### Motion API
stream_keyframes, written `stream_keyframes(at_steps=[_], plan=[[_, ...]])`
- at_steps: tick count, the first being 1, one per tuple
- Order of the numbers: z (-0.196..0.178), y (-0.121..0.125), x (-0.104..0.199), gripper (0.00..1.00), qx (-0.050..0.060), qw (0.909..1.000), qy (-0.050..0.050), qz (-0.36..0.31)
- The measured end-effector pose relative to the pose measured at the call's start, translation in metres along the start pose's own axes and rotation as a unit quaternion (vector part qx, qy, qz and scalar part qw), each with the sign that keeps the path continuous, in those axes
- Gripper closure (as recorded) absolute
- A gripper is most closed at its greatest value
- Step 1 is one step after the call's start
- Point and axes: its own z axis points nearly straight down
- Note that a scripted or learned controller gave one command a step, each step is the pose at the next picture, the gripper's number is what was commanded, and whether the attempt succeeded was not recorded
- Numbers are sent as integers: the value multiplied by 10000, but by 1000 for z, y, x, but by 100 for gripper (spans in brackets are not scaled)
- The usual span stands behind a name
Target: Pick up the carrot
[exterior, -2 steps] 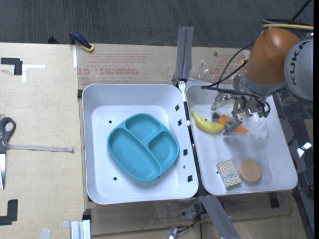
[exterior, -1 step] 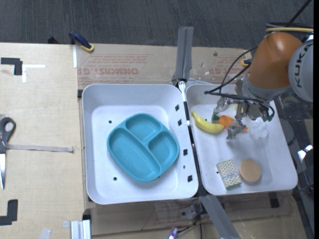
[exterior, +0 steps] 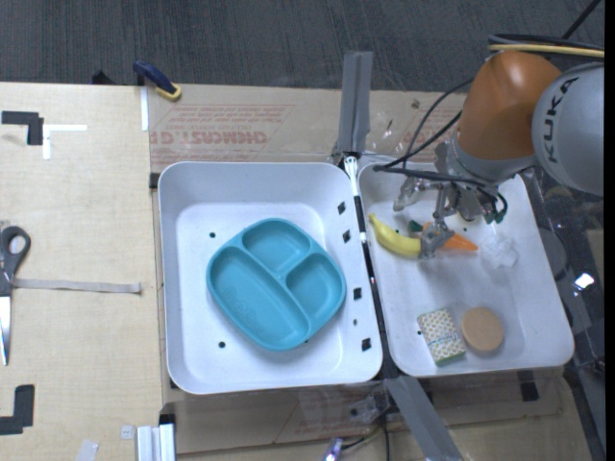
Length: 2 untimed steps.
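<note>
The claw (exterior: 434,241) is lowered into the right bin (exterior: 538,344); whether it is open cannot be told. The carrot (exterior: 459,244) lies just beside its tip, the banana (exterior: 394,238) opposite. The carrot alone should be straddled before closing.

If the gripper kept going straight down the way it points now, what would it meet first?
Most likely the carrot: the gripper hangs over its left end, with the banana just to the left. Depth is hard to judge from this slanted view, so it could touch the banana's tip instead.
</note>
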Motion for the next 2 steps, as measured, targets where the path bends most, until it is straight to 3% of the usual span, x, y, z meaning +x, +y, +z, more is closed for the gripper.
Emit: stream_keyframes(at_steps=[1, 2], plan=[[-13, -51, 42, 0, 8, 9947, 3, 1032], [-1, -13, 26, 0, 1, 9938, 4, 1110]])
